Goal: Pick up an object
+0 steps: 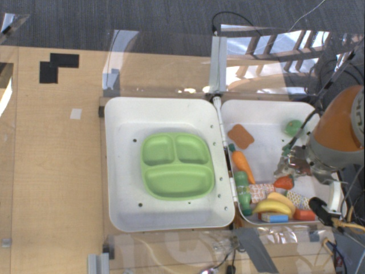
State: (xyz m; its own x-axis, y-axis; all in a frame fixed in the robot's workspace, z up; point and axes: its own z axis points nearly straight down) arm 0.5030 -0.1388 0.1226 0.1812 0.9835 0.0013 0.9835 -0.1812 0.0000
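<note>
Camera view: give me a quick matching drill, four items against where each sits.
Items:
1. green divided plate
2. carrot
3. banana
4. brown flat piece

Places:
A. right bin, near front edge
B. left bin, middle
C. right bin, upper left area
D. right bin, along the left wall

Pairs: 1-B, 2-D, 3-A, 4-C

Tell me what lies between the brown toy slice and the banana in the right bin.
In the camera view, the carrot lies on the line from the brown slice down to the banana, with a checkered block just above the banana.
</note>
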